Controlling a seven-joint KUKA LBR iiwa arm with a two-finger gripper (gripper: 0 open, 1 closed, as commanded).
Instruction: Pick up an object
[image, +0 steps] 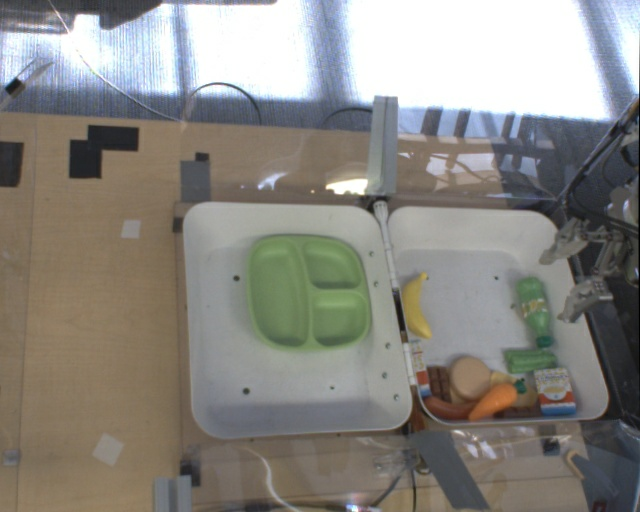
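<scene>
My gripper (575, 272) hangs over the right rim of the right bin (470, 240), open, with nothing between its fingers. Just left of it a green bottle (533, 311) lies on the bin floor. A yellow banana (417, 305) lies near the bin's left wall. Along the near edge sit a green box (530, 360), a small carton (555, 391), an orange carrot (492, 402), a round tan bun (470, 378) and a brown sausage (448, 408).
The left bin (220, 360) holds a green divided plate (308, 290). A grey divider post (382, 140) stands behind the seam between the bins. Cables run along the wooden bench behind the bins.
</scene>
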